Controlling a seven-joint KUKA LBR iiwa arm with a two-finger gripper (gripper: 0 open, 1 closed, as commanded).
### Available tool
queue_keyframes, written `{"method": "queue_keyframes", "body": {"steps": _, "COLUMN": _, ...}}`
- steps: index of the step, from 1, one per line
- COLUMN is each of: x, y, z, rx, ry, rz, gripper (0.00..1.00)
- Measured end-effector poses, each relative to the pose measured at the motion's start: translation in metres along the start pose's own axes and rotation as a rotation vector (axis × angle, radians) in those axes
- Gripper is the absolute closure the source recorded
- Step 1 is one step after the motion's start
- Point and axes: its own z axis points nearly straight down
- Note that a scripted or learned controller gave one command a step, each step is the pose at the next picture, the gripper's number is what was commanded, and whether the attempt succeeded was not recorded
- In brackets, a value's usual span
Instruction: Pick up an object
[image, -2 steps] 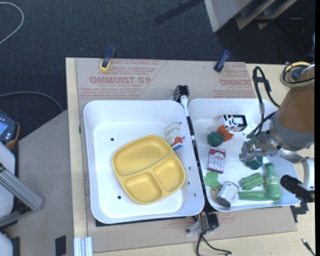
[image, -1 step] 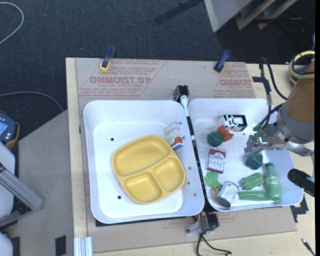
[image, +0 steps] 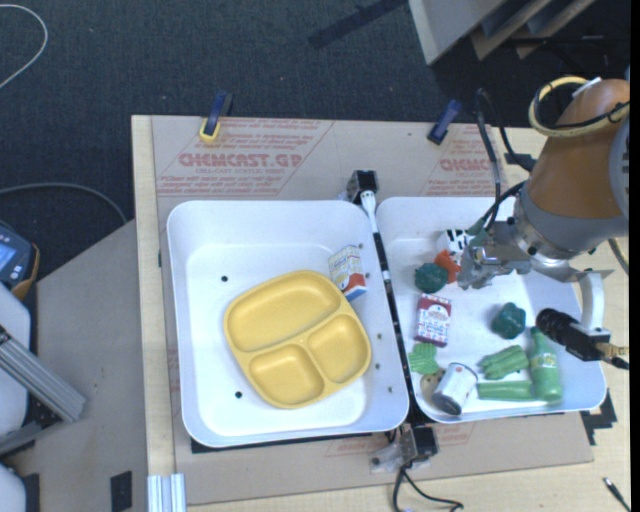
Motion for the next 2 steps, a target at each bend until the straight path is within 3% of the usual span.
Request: {"method": "queue_keyframes", "body": {"steps": 2, "x": 0.076, "y": 0.067, "z": -0.012, "rx": -0.001, "ry": 0.001, "rz": 0.000, "gripper": 1.00}}
